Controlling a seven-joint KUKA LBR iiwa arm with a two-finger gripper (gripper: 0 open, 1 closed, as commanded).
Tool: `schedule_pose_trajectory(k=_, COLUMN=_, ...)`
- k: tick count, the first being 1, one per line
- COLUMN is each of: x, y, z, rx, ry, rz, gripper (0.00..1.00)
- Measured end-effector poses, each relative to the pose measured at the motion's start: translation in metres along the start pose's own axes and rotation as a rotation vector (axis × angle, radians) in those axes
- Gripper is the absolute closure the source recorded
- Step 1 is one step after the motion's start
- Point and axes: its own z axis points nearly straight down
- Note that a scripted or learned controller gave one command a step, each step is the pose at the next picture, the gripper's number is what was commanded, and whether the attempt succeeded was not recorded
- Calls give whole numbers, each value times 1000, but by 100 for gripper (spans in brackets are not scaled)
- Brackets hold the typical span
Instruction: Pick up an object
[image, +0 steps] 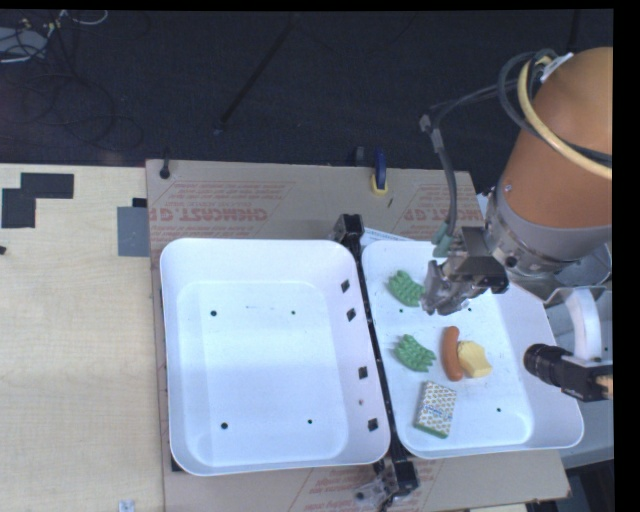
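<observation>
Pale wood tabletop (70, 330) carries two white bins side by side. Left bin (262, 355) lies at nine o'clock of the right bin (520, 420). My hand (443, 298) hangs over the right bin's upper half, just beside a green piece (405, 288) at its nine o'clock; I cannot tell its grip. At six o'clock of it lie a second green piece (413, 352), a sausage (452, 353) touching a yellow chunk (473, 359), and a patterned pack (436, 408).
</observation>
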Motion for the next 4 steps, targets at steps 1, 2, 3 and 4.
schedule_pose_trajectory(k=1, x=32, y=47, z=-51, rx=-4, ry=-1, rz=3, gripper=100)
schedule_pose_trajectory(k=2, x=-47, y=-3, z=20, rx=11, ry=-3, rz=15, gripper=100)
schedule_pose_trajectory(k=3, x=0, y=0, z=20, rx=5, ry=-1, rz=4, gripper=100)
schedule_pose_trajectory(k=4, x=29, y=46, z=-9, rx=-1, ry=-1, rz=4, gripper=100)
